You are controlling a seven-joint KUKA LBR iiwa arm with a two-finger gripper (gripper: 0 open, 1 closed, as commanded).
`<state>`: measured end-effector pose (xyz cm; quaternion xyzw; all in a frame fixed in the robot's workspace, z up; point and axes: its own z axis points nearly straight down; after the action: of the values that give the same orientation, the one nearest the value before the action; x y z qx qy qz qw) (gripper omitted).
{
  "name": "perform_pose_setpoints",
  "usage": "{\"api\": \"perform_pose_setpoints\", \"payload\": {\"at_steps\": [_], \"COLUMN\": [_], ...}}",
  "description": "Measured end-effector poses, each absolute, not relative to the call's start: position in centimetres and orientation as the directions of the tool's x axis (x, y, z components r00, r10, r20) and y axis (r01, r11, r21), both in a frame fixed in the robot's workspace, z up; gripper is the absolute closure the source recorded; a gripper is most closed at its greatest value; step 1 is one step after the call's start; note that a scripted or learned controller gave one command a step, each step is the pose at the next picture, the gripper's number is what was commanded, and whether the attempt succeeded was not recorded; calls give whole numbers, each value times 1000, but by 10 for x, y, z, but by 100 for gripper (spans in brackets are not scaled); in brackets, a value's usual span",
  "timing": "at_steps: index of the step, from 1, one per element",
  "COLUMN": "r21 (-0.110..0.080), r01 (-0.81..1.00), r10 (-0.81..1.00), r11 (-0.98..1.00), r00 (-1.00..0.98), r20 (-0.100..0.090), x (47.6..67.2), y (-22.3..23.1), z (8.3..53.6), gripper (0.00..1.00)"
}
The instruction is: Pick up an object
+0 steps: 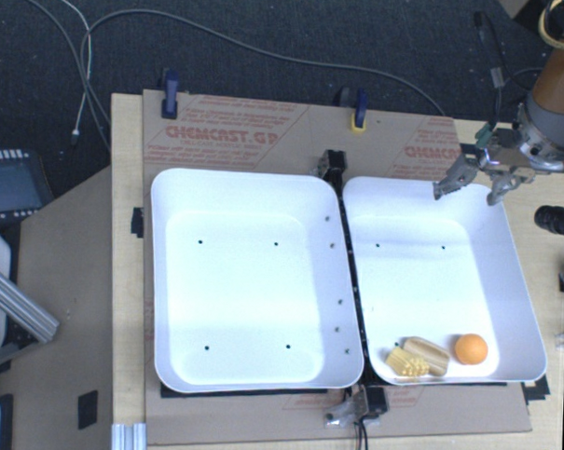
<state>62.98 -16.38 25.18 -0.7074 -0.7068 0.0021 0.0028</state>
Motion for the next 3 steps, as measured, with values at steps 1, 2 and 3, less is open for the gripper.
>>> {"api": "perform_pose_setpoints", "payload": {"at_steps": [1,2,3], "r21": [1,-3,-4], "r01": [1000,1000,1000], "r10": [1000,1000,1000], "r11": [0,0,1], "r00": [0,0,-1], "r20": [0,1,1], "x": [631,630,622], "y": [-164,-167,-160], "z": [256,214,159], "gripper": [0,0,0]}}
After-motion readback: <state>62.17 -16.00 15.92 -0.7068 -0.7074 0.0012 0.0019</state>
